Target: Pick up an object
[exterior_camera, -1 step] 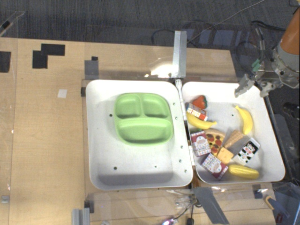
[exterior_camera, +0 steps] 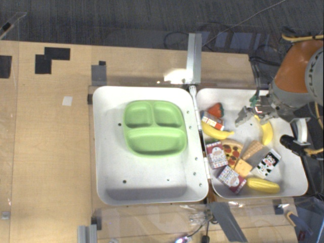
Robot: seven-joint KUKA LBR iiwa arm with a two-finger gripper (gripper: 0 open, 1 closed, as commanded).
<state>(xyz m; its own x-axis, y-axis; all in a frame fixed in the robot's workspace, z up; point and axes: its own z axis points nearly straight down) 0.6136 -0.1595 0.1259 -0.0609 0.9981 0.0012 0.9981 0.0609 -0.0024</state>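
The right bin (exterior_camera: 230,97) holds several toy foods. A red strawberry (exterior_camera: 216,110) lies at its upper left, above a yellow banana (exterior_camera: 216,131). A second banana (exterior_camera: 267,132) stands on end at the right, and a third (exterior_camera: 262,185) lies along the front. Between them are a pizza slice (exterior_camera: 232,150), a tan waffle (exterior_camera: 253,149), an orange block (exterior_camera: 243,167) and small printed boxes (exterior_camera: 216,156). My gripper (exterior_camera: 251,116) hangs over the bin's upper middle, just left of the second banana. It is open, with only white bin floor between its fingers.
The left bin (exterior_camera: 109,135) carries a green divided plate (exterior_camera: 153,127). A metal post (exterior_camera: 194,54) rises behind the wall between the bins. The arm's orange band (exterior_camera: 293,70) and grey wrist overhang the right bin's far right corner. A black-and-white box (exterior_camera: 267,164) lies near the right wall.
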